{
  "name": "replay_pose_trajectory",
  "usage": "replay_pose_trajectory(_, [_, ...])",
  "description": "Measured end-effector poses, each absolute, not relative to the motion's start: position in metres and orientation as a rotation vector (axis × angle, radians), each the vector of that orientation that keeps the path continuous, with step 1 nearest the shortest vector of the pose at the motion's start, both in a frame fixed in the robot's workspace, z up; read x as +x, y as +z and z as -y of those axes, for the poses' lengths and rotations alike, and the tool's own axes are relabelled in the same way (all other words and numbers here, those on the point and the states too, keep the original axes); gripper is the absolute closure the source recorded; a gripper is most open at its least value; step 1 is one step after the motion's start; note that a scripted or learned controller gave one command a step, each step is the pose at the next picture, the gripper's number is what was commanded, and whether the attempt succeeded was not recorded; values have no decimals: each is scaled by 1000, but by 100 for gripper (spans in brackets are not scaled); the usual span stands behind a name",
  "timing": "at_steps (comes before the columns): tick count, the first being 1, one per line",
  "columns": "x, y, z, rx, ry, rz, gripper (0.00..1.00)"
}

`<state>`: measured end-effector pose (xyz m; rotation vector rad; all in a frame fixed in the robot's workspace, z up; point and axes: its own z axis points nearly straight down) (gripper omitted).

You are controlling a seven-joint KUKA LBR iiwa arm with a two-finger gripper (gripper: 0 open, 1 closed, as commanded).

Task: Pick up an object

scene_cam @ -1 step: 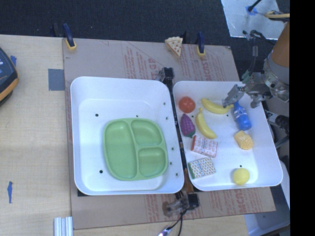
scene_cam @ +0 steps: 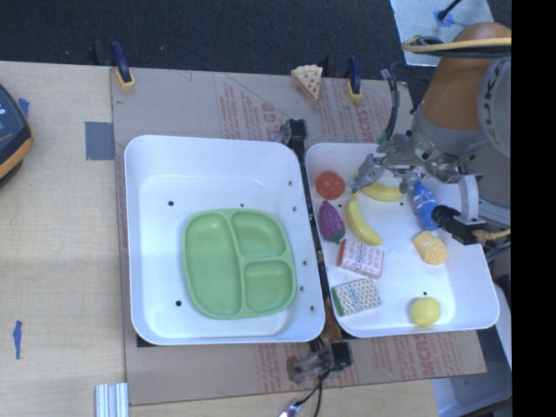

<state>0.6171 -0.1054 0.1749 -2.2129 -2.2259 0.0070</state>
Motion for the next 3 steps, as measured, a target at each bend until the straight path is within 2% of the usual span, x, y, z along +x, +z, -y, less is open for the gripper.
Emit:
replay_pose_trajectory(1, [597,92,99,-2218,9,2226,0])
replay_pose_trajectory(2, [597,102,100,-2215,10,2229,100])
replay_pose_trajectory(3, [575,192,39,-2214,3,2226,100])
